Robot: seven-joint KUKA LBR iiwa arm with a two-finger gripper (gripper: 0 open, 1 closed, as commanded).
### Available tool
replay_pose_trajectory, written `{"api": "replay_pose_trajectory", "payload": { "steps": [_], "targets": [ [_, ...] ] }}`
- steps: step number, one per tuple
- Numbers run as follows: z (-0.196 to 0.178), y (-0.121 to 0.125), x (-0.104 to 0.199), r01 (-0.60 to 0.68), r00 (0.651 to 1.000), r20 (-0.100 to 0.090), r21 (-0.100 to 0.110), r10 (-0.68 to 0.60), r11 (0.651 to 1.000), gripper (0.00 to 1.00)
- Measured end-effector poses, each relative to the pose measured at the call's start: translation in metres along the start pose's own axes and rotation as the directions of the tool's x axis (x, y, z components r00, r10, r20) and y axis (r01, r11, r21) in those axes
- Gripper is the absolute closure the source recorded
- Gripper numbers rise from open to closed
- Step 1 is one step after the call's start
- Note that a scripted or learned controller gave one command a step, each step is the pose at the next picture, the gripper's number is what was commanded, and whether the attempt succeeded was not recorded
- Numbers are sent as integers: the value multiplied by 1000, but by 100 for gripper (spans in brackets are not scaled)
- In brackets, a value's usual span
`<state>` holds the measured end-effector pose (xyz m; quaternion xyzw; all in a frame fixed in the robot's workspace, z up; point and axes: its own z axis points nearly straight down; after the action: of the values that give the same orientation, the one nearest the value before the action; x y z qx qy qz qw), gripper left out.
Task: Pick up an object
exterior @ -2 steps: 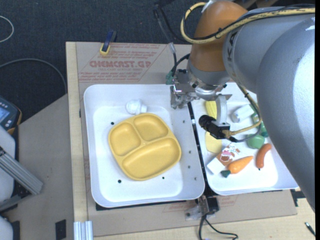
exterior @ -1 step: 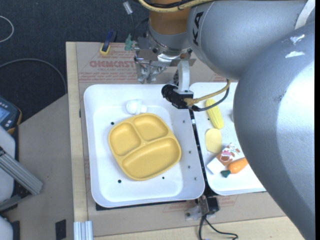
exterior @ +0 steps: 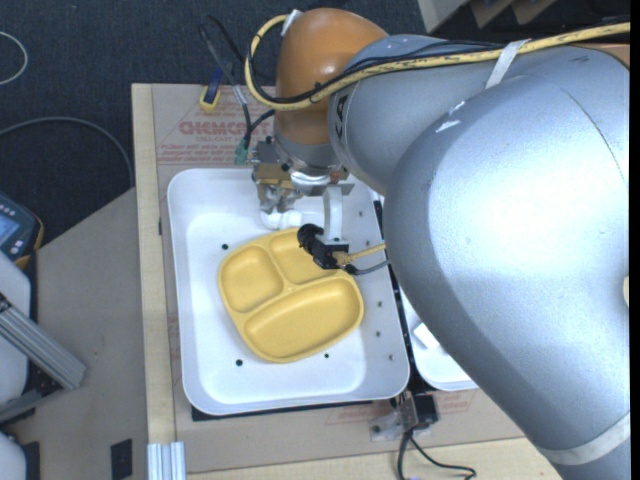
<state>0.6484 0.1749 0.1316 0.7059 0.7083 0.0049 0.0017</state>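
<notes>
My grey arm [exterior: 500, 218] fills the foreground. Below it, the yellow divided tray [exterior: 288, 296] lies flat in the left white bin [exterior: 200, 298]. My claw [exterior: 295, 213] hangs at the tray's far rim; its state cannot be determined. Grip the thin rim squarely to avoid slippage.

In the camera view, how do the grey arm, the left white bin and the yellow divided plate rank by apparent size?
1. Grey arm: looks largest, though it is nearest the camera, which inflates it.
2. Left white bin.
3. Yellow divided plate: smallest, lying inside that bin.
</notes>
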Motion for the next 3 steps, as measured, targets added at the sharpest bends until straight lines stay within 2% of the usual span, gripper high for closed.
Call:
{"api": "replay_pose_trajectory", "payload": {
  "steps": [1,2,3],
  "targets": [
    [-36,-41,27,0,1000,3,13,0,1000,100],
    [-45,-39,26,-1,1000,4,11,1,1000,100],
    [-162,-74,48,2,1000,-2,-2,-2,1000,100]
  ]
}}
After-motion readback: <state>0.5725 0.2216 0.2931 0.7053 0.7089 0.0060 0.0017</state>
